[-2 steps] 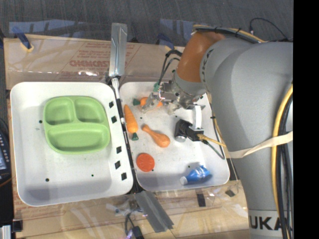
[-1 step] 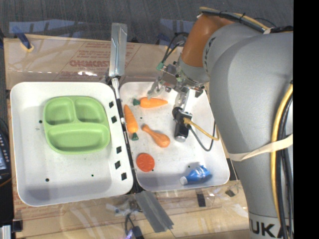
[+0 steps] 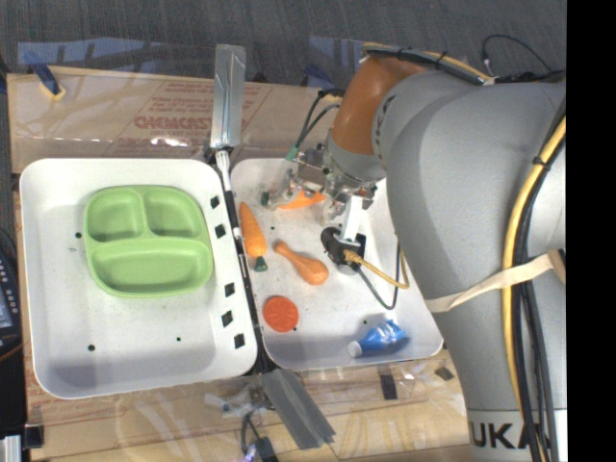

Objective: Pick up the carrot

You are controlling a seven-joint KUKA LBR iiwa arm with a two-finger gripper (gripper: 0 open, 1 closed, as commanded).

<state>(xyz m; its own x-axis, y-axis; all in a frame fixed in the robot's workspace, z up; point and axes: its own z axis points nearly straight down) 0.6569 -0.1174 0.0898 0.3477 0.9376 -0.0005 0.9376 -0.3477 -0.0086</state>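
Carrot (image 3: 252, 233): orange, tapered, green stub at its near end, lying along the left wall of the right bin (image 3: 416, 340). Open floor just to its right, before the orange drumstick-shaped piece (image 3: 302, 264). Claw (image 3: 306, 192) at the far end; can't tell its state.

The arm's grey base (image 3: 500, 431) bears large white letters at the lower right; "UKA" can be read, cut by the frame. The cardboard (image 3: 144, 114) under the bins carries faint red print, too blurred to read with certainty.
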